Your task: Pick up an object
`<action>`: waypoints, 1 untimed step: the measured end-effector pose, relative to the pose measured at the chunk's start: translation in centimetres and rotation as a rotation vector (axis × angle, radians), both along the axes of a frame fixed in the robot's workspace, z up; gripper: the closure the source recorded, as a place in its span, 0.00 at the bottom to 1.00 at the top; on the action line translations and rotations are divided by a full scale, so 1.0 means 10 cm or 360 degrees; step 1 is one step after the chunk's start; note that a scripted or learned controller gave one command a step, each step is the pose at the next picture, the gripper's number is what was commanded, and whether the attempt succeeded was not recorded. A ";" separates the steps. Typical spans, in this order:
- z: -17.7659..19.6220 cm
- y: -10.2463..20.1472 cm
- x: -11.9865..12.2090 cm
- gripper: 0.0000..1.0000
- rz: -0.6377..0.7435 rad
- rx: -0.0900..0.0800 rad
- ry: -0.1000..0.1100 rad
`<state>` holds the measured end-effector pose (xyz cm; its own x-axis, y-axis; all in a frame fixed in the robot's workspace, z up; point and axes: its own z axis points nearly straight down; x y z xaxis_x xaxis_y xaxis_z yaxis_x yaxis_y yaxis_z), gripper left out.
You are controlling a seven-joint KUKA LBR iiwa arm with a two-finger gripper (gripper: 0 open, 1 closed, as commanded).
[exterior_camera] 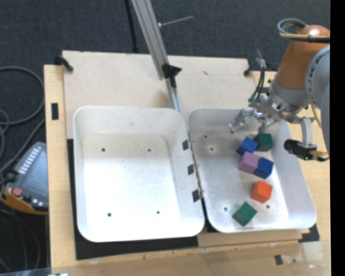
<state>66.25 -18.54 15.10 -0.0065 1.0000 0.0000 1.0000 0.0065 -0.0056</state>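
Several small blocks lie in the right bin (218,154). A blue block (247,145) and a dark green block (265,141) sit near its far end. Below them a purple block (248,162) touches another blue block (264,167). An orange block (261,191) and a green block (244,214) lie nearer the front. My gripper (254,119) hangs over the far end of the right bin, just above the upper blue and dark green blocks, with its fingers (239,124) spread open and nothing between them.
The left bin (132,171) stands beside the right one. A slanted aluminium post (155,45) rises from the bench behind the bins. Cables and a pendant (26,180) lie left of the bench.
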 end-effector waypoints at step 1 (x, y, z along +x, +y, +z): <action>0.18 -0.01 0.03 1.00 0.0002 -0.0004 -0.0017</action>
